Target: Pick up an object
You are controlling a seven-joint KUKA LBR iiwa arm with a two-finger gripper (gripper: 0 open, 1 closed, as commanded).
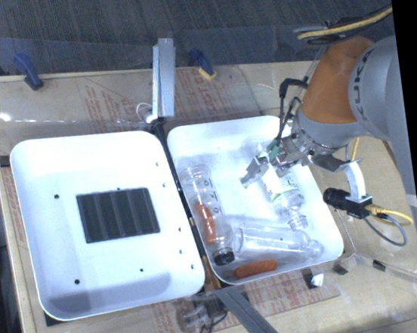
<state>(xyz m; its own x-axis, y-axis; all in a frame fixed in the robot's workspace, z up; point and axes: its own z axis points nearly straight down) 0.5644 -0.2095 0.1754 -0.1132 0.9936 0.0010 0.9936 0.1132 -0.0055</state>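
Clear plastic bottles lie in the right white bin: one with orange contents at its left side, one along the near wall, one with a green-and-white label at its right. A dark ribbed rectangular plate lies in the left white bin. The tool sits over the labelled bottle's far end; its finger state cannot be told.

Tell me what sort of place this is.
Likely a robotics lab's bin-picking test bench. Two shallow white bins sit side by side, one holding clear plastic bottles, and a grey robot arm reaches in, its end effector over them.
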